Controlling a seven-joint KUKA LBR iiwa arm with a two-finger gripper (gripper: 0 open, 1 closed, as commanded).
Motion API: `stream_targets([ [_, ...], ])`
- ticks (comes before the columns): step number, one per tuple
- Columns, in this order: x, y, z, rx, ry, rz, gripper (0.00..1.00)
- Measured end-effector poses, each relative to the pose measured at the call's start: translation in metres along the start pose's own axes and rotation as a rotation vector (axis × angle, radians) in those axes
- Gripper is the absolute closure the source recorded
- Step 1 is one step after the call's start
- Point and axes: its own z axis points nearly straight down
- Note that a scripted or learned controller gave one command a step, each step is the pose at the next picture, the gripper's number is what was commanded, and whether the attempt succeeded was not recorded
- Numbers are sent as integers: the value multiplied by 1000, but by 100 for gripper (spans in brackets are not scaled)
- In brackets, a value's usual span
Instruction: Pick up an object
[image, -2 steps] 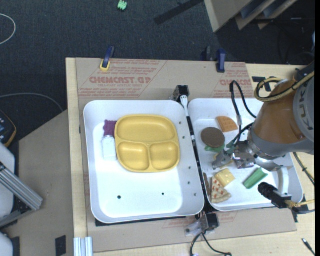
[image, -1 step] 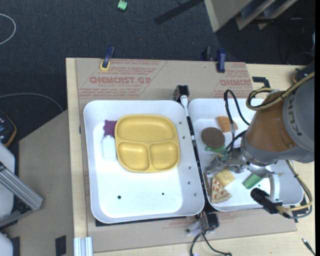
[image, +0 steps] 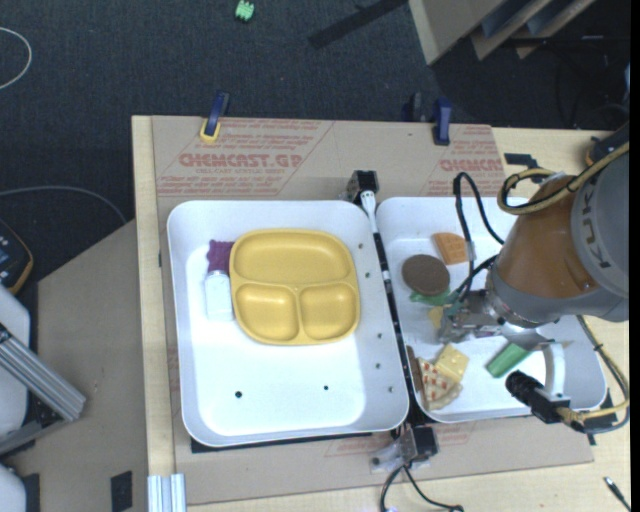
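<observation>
Surface (image: 300, 150) carries two white bins | gripper (image: 462, 318) low in right bin (image: 400, 222), we cannot tell its state | yellow block (image: 452, 362) just below | we should descend centred, close gently.

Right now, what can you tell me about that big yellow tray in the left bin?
The yellow tray is a smooth, matte plastic-looking dish with rounded corners, split into three compartments: one long one at the far side and two smaller ones at the near side. It lies flat, right way up, in the upper middle of the left bin. A purple object and a white object sit against its left edge.
</observation>
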Motion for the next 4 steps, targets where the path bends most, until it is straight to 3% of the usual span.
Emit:
stream_targets([
  [2,6,-9,-110,-6,-2,-4,100],
  [3,6,-7,-131,-4,-2,-4,100],
  [4,20,47,-141,-6,-2,-6,100],
])
